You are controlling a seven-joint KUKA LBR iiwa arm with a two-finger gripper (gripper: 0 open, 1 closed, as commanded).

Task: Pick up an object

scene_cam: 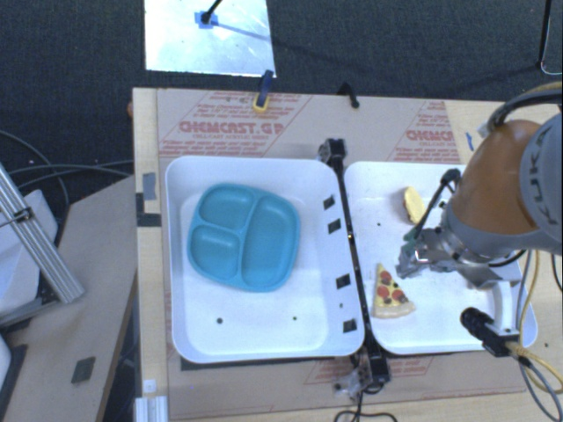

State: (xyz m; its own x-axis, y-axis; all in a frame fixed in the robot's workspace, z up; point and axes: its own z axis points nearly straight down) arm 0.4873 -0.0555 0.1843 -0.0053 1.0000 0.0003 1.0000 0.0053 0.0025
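Pizza slice toy (391, 294) lies flat on the floor of the right bin (444, 337), near the divider between the two bins, point toward the far side, crust toward the near rim. Nothing touching it. Likeliest pick target, judged by nearness to the jaws.

Second candidate: small yellow piece (413, 204), far part of the same bin, well apart from the slice.

Jaws (410, 263) hang just beside the slice, up and to its right in the camera view, over bare bin floor. Dark metal clutter at the tip; cannot tell whether they stand open or closed. Nothing visible between them. Height above the floor not readable from this slanted view.

Risks, as judgement only:
- Slice is thin and flat. A straight descent may close over its top and slide off, or press it down without gripping.
- Jaws sit off to one side of it. Descent from here without a shift toward the slice would land on bare plastic or clip the tip and push it toward the divider.
- Slice near the bin wall; a nudge could wedge it against the wall, out of reach.

Left bin (180, 236) holds a blue divided plate (244, 236), well away from the arm (497, 187). Both bins rest on a tabletop (369, 121) covered in printed cardboard.
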